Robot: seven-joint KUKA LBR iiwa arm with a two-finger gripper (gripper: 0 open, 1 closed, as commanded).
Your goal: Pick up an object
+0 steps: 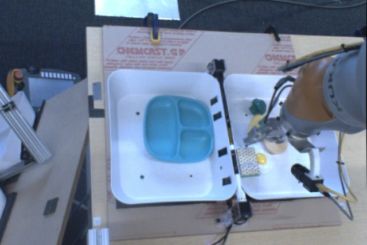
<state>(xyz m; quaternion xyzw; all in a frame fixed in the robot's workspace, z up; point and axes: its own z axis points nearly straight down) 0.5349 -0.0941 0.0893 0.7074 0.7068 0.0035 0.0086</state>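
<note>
My gripper [259, 135] hangs low over the middle of the right bin [269, 186], under the grey wrist with its orange band. Just left of it and partly beneath it lies a yellow object [256, 121]. A small green object [257, 105] sits farther back. A tan round piece [277, 147] lies right beside the gripper, toward the front. Near the bin's front left corner rests a checkered box [246, 161] with a small yellow round piece [262, 159] touching its right side. Nothing shows held in the gripper.
The left bin [123, 123] holds a blue divided plate [178, 128]. A black divider [225, 123] runs between the bins. A cable and black connector [304, 176] trail from the arm over the right bin's front.
</note>
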